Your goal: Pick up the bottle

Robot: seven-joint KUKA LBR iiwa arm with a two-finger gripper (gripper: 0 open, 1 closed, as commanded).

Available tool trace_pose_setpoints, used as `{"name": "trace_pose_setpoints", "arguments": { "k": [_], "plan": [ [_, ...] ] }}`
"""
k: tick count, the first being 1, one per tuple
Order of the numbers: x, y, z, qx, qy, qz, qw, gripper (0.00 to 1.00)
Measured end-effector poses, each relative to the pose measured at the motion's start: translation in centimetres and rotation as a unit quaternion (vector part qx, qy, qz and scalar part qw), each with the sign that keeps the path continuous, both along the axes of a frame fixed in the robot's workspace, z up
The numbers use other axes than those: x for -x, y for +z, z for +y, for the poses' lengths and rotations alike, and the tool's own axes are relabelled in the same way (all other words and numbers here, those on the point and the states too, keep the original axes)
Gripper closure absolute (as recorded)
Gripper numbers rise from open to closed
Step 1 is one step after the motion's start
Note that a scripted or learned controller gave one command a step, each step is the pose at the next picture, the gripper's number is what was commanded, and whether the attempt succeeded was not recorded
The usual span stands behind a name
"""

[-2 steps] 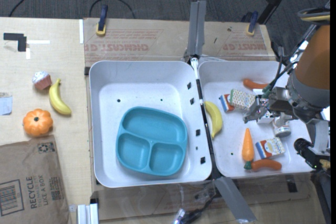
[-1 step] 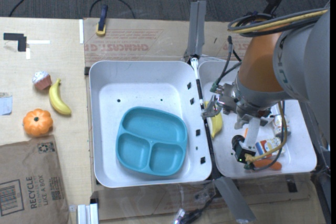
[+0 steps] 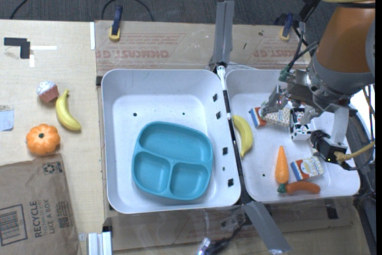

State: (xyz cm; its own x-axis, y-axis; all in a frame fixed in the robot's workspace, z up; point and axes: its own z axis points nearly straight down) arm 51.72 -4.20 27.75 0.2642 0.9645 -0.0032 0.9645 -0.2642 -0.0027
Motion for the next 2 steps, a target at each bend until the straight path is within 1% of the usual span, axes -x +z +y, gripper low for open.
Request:
{"name": "trace_pose_setpoints", "arguments": {
  "k": [1,2],
  "plan": [
    [-9.7,-15.4,-7.4,-0.0006,0.183,0.0,0.9831,0.0],
    [-4.4,-8.7,-4.3,-0.0009,0.036,0.0,0.9994,0.0]
  ]
}}
